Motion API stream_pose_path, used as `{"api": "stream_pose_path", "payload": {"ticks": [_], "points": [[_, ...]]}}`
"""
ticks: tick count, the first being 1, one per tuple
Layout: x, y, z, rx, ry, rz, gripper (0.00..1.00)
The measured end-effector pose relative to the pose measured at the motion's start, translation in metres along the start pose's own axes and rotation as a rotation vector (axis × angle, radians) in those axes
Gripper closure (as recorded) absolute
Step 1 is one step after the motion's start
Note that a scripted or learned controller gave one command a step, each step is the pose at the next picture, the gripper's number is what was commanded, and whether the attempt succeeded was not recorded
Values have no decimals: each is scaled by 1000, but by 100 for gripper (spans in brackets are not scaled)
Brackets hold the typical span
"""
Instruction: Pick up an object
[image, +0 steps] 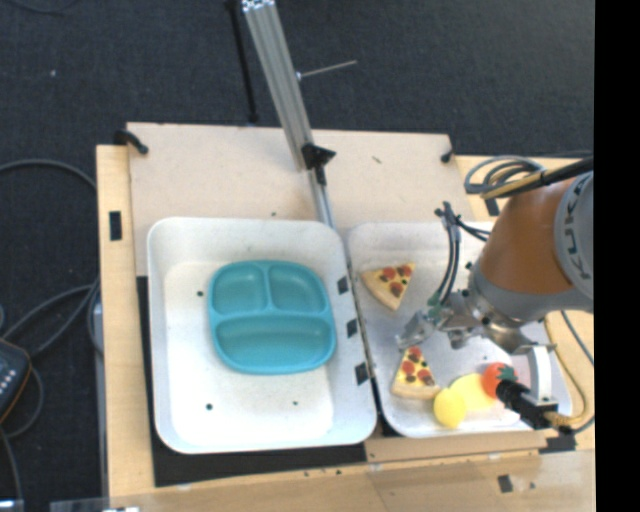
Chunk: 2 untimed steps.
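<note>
Left bin (180, 300): teal tray (271, 317). Right bin (385, 240): two pizza slices (388, 283), lemon (452, 403). Hand (432, 322) state: cannot tell.

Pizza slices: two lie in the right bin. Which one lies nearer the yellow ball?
The lower slice, beside the yellow ball; the upper slice lies near the bin's far end.

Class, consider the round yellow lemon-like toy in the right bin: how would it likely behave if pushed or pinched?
The round yellow lemon-like toy looks smooth and rounded, so it would probably roll if nudged. Its curved sides might slip out of a pinch. It lies close against a red toy and a pizza slice, so pushing it would likely disturb those.
</note>
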<state>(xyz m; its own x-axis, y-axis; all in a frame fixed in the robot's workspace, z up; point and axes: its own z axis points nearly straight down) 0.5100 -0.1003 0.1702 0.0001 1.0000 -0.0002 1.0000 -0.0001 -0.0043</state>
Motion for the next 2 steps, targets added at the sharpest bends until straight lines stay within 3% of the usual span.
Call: {"api": "stream_pose_path", "payload": {"ticks": [1,2], "points": [[-3,-3,63,1,0,1,0],[-4,-3,70,-3,0,2,0]]}}
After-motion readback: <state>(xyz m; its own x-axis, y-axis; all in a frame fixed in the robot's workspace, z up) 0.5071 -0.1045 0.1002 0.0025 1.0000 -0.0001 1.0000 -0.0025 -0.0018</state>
